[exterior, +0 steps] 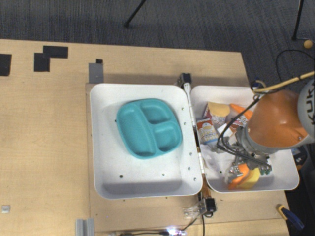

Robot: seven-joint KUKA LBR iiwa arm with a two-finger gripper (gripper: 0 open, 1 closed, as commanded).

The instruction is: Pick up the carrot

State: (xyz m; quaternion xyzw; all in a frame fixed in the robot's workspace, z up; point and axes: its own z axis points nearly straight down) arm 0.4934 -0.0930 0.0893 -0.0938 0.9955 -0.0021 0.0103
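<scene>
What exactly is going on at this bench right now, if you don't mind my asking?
The KUKA arm has reached into the right bin, its gripper low over an orange piece, probably the carrot, beside a yellow block. Whether it grips anything is unclear. A teal divided plate sits in the left bin.

**Obscured and indeterminate items, right bin**

I cannot judge the gripper (244, 171): the arm's orange band (275, 119) and wrist cover it from above, so its finger state is not readable. The orange carrot (237, 179) at the near side is partly covered by that hardware, and I cannot tell whether it is touched. The arm is cut off by the right edge. The right bin (288, 181) has its far contents overlapped; the package (208, 130) print is too small to read.
</scene>
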